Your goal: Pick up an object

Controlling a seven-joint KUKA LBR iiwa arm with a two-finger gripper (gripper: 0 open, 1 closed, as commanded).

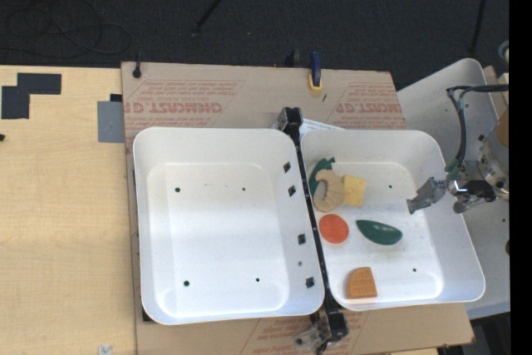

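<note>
Several small objects lie in the right bin point(432, 147): a tan rounded piece point(327, 190) with a green item point(320, 170) behind it, a yellow block point(354, 190), a red-orange disc point(334, 229), a dark green oval point(380, 232) and an orange-brown block point(362, 283). My gripper point(424, 197) reaches in over the bin's right side, to the right of the dark green oval and apart from every object. Nothing shows between its fingers.
The left bin point(150, 204) stands beside the right one, with a black divider strip point(301, 212) of clips between them. Both rest on a cardboard sheet point(208, 100). The arm's wrist and cables point(474, 179) hang over the right rim.
</note>
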